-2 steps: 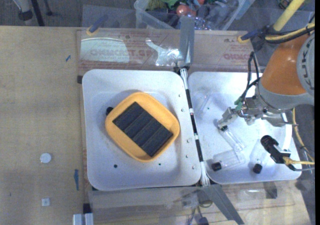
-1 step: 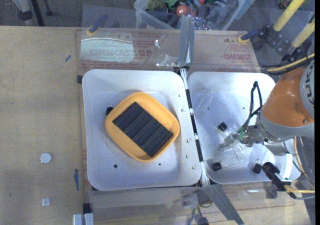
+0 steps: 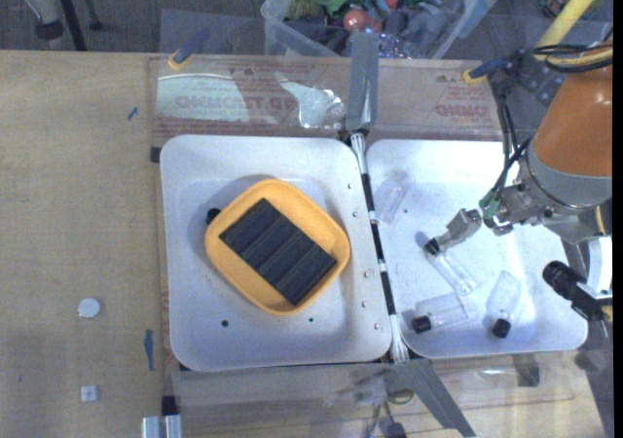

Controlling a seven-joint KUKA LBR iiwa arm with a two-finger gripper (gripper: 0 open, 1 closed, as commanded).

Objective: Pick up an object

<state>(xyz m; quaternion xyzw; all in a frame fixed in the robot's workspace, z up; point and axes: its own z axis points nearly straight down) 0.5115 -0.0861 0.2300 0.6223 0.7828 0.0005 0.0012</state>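
Lying in the right bin (image 3: 545, 232) are several small clear vials with black caps; the nearest vial (image 3: 458, 275) is judged light, rigid and slippery, best gripped across its body. The end effector (image 3: 440, 239) is poised beside it, its opening indiscernible, nothing visibly held.

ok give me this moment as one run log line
task: pick up an object | gripper: over right bin, nothing seen held | nearby: clear vials | left bin: yellow tray
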